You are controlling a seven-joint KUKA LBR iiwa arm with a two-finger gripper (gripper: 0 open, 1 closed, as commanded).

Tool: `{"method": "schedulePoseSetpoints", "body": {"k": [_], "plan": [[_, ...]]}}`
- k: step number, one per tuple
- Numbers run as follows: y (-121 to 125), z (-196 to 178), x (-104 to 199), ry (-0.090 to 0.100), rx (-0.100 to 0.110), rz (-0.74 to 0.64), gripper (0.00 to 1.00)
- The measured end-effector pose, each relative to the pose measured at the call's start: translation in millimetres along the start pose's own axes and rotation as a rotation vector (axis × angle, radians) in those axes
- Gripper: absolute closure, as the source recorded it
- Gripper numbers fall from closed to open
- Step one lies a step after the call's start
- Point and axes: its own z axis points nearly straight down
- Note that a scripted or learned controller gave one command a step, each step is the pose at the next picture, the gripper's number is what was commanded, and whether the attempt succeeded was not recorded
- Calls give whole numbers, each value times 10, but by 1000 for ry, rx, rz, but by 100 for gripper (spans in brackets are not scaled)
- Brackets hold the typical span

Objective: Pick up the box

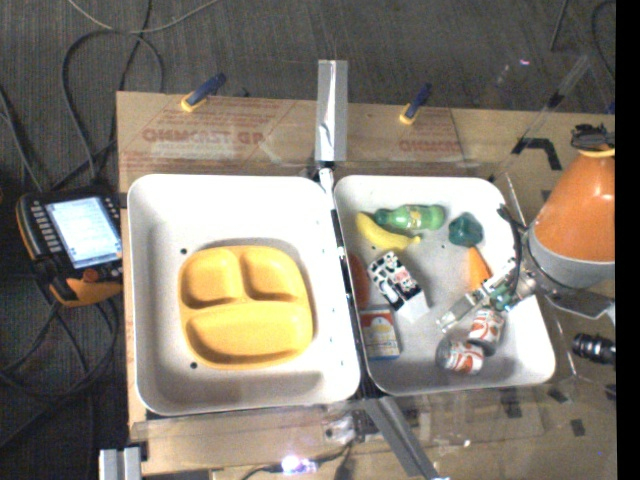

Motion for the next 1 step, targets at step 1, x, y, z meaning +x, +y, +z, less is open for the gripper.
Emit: {"method": "schedulePoseSetpoints", "body": {"k": [1], "plan": [[208,-2637,2,-4,-2,270,0]]}}
